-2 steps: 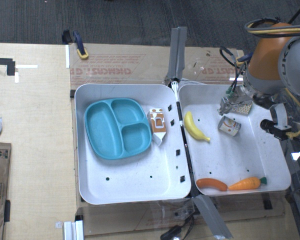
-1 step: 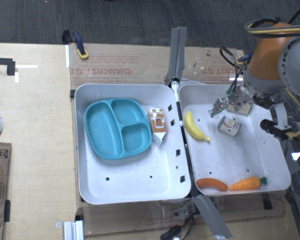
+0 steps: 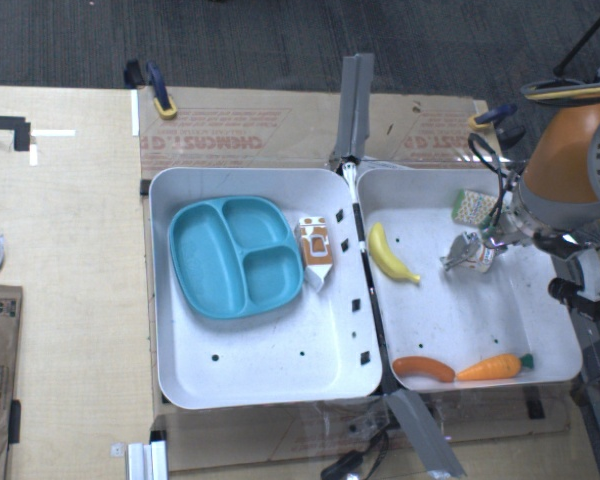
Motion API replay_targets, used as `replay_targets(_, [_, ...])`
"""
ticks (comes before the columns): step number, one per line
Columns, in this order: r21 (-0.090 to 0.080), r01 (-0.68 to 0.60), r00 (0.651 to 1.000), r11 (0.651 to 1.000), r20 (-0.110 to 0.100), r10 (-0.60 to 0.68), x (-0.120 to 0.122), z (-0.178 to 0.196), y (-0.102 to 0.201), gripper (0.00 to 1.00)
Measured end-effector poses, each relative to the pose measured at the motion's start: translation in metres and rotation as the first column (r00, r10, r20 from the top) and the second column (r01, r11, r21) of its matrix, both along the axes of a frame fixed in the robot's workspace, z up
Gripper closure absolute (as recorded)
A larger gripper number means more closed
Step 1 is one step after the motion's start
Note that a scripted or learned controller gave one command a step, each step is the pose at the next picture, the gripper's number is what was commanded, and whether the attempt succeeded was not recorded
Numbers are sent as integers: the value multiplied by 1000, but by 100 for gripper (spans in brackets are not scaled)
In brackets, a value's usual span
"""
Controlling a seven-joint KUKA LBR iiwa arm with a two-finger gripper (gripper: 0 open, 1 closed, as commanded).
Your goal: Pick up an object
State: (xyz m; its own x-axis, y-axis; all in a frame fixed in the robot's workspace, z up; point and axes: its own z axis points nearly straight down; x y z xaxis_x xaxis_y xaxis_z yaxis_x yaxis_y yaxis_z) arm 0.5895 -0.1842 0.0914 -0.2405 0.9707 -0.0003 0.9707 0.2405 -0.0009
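left bin [image 3: 180,298]: blue tray [image 3: 235,256], carton [image 3: 315,249]. right bin [image 3: 520,308]: banana [image 3: 388,254], carrot [image 3: 490,368]. claw [image 3: 470,253] grip unclear.

Your grey arm with its orange band [image 3: 565,158] reaches in from the right, wrist angled down-left, two-finger gripper [image 3: 467,253] held low.

- Open floor mid right bin [image 3: 540,313]; banana [image 3: 391,254] by left wall, sausage [image 3: 423,369] and carrot [image 3: 492,368] along front edge.
- Blue plate [image 3: 235,256] crowding left bin's [image 3: 180,368] back half.
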Motion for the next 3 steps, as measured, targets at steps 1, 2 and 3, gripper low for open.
replay_targets(1, [2,57,998,998,-1,-57,-12,0,27,0])
replay_targets(2, [1,62,998,998,0,-62,-12,9,26,100])
replay_targets(3, [-1,86,996,996,-1,-86,19,157,111,100])
